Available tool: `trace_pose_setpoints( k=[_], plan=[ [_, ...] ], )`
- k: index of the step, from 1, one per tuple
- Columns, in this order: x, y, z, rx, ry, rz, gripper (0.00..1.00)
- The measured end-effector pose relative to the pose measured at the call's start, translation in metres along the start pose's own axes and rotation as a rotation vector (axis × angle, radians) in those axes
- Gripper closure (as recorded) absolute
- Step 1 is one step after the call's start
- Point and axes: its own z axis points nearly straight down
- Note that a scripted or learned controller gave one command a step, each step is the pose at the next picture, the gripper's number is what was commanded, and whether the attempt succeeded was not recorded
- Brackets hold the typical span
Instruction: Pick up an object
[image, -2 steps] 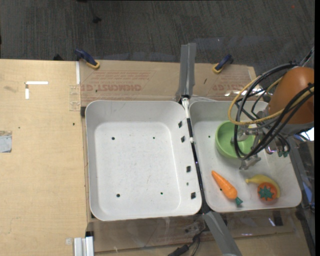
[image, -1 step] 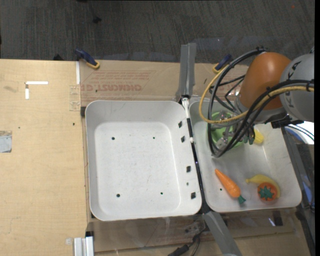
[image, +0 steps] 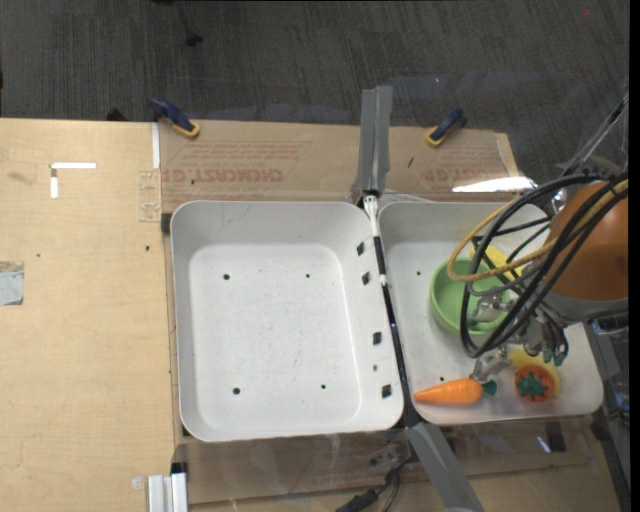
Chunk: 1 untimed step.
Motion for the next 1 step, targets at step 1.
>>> trace_pose_setpoints(
  k=[1],
  plan=[
    [0.027, 0.0366, -0.0068, 0.011, -0.029, -0.173, 0.0]
  ],
)
